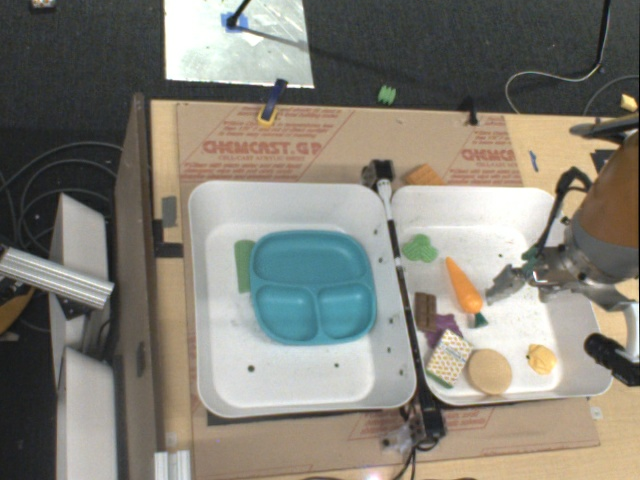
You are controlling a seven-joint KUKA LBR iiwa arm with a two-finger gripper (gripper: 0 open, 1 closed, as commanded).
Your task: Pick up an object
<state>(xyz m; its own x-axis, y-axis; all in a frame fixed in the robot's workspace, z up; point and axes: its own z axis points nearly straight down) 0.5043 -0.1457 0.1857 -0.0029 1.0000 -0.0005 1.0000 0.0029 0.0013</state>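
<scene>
Most of the arm (610, 208) is cut off at the right edge, and the gripper (503, 284) is small and dim. Its fingers seem slightly parted with nothing between them, their tips just right of the carrot (462, 284).

The right bin (480, 200) holds the carrot near its middle, a green piece (419, 249) by the left wall, a brown block (426, 311), a patterned packet (449, 357), a round tan cookie (489, 371) and a small yellow lump (541, 359) near the front.

The left bin (215, 268) holds a blue divided plate (312, 284), which partly covers a green strip (243, 265) at its left side.
</scene>
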